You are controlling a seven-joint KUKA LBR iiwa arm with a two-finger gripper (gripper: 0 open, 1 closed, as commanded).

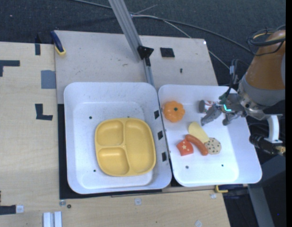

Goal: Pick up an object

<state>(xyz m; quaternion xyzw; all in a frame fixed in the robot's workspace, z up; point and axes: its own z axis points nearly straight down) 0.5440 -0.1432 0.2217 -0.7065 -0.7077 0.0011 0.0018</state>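
The tool (217, 112) is hovering with fingers spread over the right bin (240, 169), gripping nothing — the pumpkin (174, 111) is sitting to its left, with the sausage (197, 144), banana (198, 132), cookie (213, 146) clustered nearer.

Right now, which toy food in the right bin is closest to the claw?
The pale yellow piece, just below-left of the claw; the orange pumpkin and cookie sit farther off.

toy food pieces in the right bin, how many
5: orange toy pumpkin at the bin's upper left; pale yellow wedge, red sausage, red cube and speckled cookie clustered mid-bin. The arm may hide more.
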